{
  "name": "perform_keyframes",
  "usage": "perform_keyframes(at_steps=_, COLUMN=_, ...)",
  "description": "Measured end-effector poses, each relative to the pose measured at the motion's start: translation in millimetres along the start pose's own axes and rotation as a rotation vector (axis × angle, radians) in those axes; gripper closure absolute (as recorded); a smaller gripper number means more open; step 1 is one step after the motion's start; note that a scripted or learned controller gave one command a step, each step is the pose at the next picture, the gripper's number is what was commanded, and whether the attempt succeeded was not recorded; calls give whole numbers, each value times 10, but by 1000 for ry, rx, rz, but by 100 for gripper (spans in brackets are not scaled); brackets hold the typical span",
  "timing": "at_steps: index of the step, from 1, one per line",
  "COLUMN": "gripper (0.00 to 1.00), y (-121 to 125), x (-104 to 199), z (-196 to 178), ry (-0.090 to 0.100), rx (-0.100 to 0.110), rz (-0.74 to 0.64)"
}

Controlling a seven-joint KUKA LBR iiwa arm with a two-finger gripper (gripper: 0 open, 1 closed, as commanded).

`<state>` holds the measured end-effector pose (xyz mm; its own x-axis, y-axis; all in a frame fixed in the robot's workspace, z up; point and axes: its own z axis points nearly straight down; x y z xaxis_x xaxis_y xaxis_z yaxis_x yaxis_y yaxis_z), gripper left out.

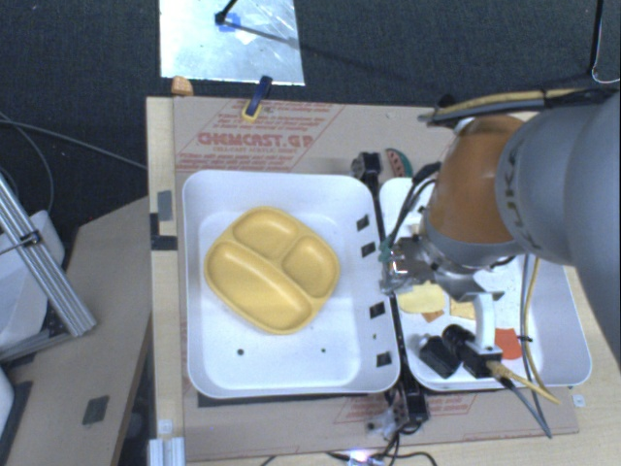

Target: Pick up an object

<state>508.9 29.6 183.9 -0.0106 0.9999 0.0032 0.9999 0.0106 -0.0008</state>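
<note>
While the arm (505, 192) leans over the right bin (570, 353), the gripper (400, 272) sits low at that bin's inner edge, right against the wall shared with the left bin (291, 187). The wrist hides its tip from above, so I cannot tell how wide it stands or whether it has hold of anything.

The likeliest thing to pick is the yellow piece (422, 302), flat on the bin floor just beside the gripper, on its lower right and toward the near edge. It is partly covered, so its long axis is hard to judge. A red piece (507, 342) lies farther off the same way, well apart from the gripper.

On the gripper's other side, across the wall, the tray (272, 268) lies flat with its long compartment slanting down toward the gripper. It looks broad and shallow, a poor fit for a two-finger pinch.

The coming move seems to turn on a small offset: the yellow piece is beside the gripper, not under it, so a short shift away from the wall would be needed before closing.
</note>
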Motion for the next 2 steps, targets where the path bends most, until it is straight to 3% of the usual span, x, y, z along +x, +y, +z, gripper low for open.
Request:
perform_keyframes(at_steps=1, gripper=100, y=-100, x=570, z=2, ry=0, rx=-1, rz=0)
perform_keyframes(at_steps=2, gripper=100, y=131, x=-431, z=-643, ry=-8, rx=-10, rz=18)
